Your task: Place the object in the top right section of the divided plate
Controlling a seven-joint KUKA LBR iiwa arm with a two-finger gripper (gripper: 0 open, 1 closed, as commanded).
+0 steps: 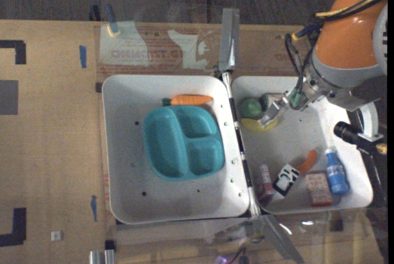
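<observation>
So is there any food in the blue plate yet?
No. The divided plate shows only bare teal in all its sections. The carrot lies just outside its top edge, in the left bin.

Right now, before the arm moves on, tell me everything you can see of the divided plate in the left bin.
The divided plate is teal, smooth like moulded plastic, with rounded corners and raised ridges splitting it into one large section on the left and two smaller ones on the right. It lies flat and right side up near the middle of the left bin, turned slightly. All three sections hold nothing. A toy carrot lies along its top edge, seemingly touching the rim.
</observation>
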